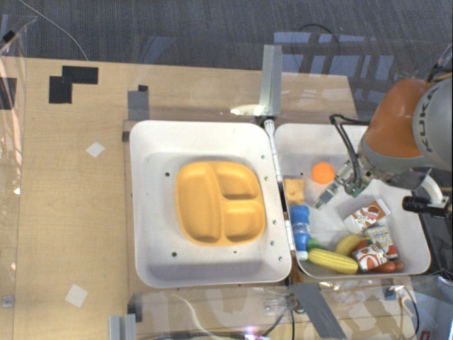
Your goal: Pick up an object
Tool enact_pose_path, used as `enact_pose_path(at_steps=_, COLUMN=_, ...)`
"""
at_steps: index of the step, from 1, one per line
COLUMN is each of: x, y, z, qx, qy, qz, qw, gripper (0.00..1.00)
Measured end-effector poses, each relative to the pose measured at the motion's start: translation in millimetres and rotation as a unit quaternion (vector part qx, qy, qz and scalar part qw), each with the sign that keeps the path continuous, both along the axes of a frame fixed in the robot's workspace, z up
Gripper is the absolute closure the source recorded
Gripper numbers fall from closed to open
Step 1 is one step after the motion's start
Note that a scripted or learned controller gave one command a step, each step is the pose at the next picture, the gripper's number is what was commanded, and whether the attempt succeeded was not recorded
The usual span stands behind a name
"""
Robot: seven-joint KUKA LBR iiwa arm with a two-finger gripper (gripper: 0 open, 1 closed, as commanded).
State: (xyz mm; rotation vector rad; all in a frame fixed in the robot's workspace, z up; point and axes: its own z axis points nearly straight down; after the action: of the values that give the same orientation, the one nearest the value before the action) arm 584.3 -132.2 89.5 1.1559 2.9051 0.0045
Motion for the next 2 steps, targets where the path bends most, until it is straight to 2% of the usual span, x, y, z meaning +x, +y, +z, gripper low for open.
enact_pose_path(at_steps=1, x=3.5, y=1.1, z=13.9, qx=-0.0009, qy=-0.006, qz=0.004, qw=1.0, gripper=1.0)
enact_pose_path(at_steps=2, x=3.2, y=1.5, z=13.2, qx=-0.0008, qy=-0.005, qz=0.004, qw=1.0, gripper=0.0)
